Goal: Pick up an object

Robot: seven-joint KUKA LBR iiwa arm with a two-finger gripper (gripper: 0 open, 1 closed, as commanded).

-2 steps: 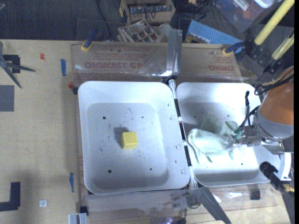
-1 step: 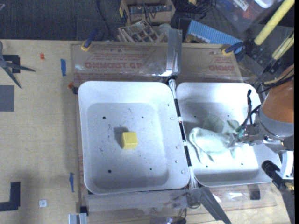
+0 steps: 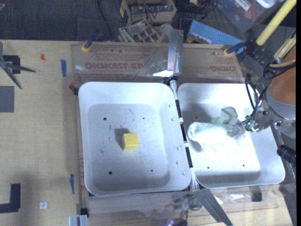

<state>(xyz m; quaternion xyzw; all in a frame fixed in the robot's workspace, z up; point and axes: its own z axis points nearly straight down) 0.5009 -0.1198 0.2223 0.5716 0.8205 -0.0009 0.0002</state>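
Note:
A small yellow block [image 3: 130, 141] lies near the middle of the left bin [image 3: 94, 98]. In the right bin [image 3: 268, 168] a crumpled white cloth [image 3: 209, 133] lies at the centre-left, with a pale grey-green piece [image 3: 229, 113] at its upper right end. My gripper [image 3: 239, 127] reaches in from the right and sits low over the right end of the cloth, just below the grey-green piece. Whether it touches either of them is unclear in the blur.
The arm's grey body with its orange band [image 3: 284, 91] and cables hang over the right bin's right edge. A metal divider [image 3: 175, 60] stands behind the two bins. Blue clamps and a tool lie on the wooden bench at the left.

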